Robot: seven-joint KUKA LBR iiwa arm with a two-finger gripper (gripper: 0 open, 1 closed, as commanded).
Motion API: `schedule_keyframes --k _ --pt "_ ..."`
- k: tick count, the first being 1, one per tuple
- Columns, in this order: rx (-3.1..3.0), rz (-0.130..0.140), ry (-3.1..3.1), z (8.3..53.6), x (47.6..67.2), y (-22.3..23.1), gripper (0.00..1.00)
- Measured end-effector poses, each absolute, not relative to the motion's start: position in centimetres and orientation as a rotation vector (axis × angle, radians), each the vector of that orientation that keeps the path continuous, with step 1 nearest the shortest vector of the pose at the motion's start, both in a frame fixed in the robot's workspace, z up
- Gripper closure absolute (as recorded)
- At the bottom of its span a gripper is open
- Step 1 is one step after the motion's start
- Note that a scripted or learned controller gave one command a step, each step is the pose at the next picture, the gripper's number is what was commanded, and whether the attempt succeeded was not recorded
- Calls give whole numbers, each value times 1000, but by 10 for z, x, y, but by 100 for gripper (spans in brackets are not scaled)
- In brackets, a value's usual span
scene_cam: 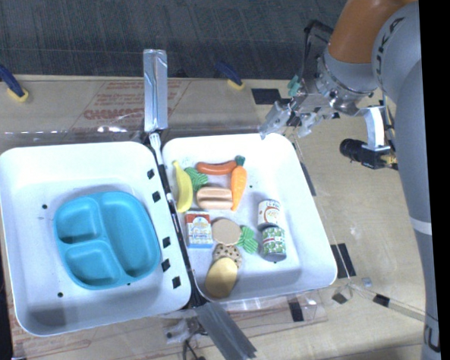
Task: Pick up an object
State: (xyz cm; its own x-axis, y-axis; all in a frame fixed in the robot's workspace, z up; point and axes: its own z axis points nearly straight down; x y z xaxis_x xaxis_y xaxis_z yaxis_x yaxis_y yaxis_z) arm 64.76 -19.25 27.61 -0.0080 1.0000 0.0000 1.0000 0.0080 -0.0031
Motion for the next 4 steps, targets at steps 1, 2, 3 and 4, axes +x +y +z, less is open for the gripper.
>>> schedule_keyframes --k 1,2,3,4 --pt "-2107 9 -2319 183 598 -163 0" --pt "-2111 5 -2322 186 599 -164 0" --pt "-2117 0 -2322 92 556 -154 0" --pt "-2203 2 -2237 92 618 -138 0"
